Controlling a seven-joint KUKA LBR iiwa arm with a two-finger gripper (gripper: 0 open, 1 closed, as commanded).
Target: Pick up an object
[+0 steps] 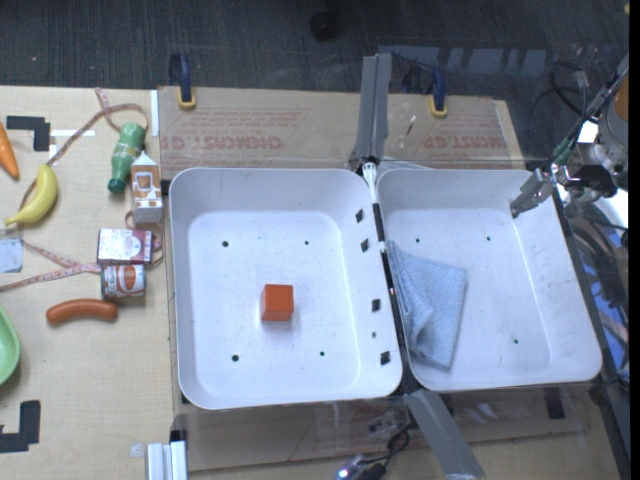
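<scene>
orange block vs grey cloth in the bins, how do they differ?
The orange block is small, rigid and boxy; the grey cloth is larger, soft and crumpled. The block sits mid left bin, away from the walls; the cloth lies against the right bin's left wall. Both lie loose on white floors.

An orange block [278, 302] is lying flat on the floor of the left bin [200, 368]. It is a small cube-like piece, showing a lighter top face and a darker front face, with its edges sitting roughly square to the bin walls. It is resting slightly below the middle of that bin, well apart from every wall.

A grey-blue cloth [428, 306] is lying crumpled in the neighbouring bin, to the right of the left bin. It is folding over itself in loose creases and is sitting against the wall nearest the left bin, well apart from the block.
</scene>
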